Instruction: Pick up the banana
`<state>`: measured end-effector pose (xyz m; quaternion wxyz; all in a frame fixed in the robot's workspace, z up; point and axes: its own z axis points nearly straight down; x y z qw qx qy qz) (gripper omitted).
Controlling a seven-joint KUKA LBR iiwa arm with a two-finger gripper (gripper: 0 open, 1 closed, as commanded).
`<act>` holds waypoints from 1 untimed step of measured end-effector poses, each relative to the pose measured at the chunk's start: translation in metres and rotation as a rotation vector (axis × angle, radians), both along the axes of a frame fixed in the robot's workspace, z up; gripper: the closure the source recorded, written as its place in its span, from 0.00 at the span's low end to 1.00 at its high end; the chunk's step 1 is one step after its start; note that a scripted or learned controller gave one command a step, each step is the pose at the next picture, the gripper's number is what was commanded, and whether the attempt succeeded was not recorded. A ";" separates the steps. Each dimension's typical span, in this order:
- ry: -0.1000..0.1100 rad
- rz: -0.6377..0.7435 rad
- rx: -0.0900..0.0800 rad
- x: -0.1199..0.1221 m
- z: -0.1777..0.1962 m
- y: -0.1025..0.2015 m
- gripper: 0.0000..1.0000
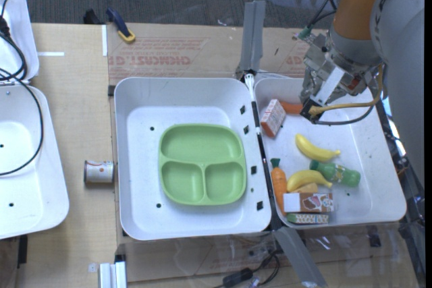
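Well, at the far left edge of the bench [67, 77] sit a couple of white trays [27, 172] with a black cable [20, 64] looping across them. Just right of those, a small can [99, 172] lies on its side on the wood, close beside the left bin [125, 145]. Farther back there is a blue-and-yellow clamp [120, 25].

The left bin holds a green divided plate [202, 164], lying flat in its middle.

In the right bin [385, 165] things are more crowded. A small red-and-white carton [273, 117] stands tilted near the back left wall, with an orange piece [292, 107] just beside it. The banana [316, 149] lies near the middle of this bin, curving toward the right. Below it a second banana [307, 179] lies against a green bottle [339, 174] that is on its side. A carrot [278, 187] lies along the left wall, and a flat printed box [309, 202] sits at the front, touching the carrot's lower end.

The arm comes in from the right, and its gripper [312, 96] hangs over the back of the right bin, near the orange piece and apart from both bananas. From where I stand I cannot tell whether the gripper is released or clenched.
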<state>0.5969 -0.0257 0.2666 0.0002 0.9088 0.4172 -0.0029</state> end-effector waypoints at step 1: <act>0.001 0.000 0.000 0.000 0.000 0.000 0.00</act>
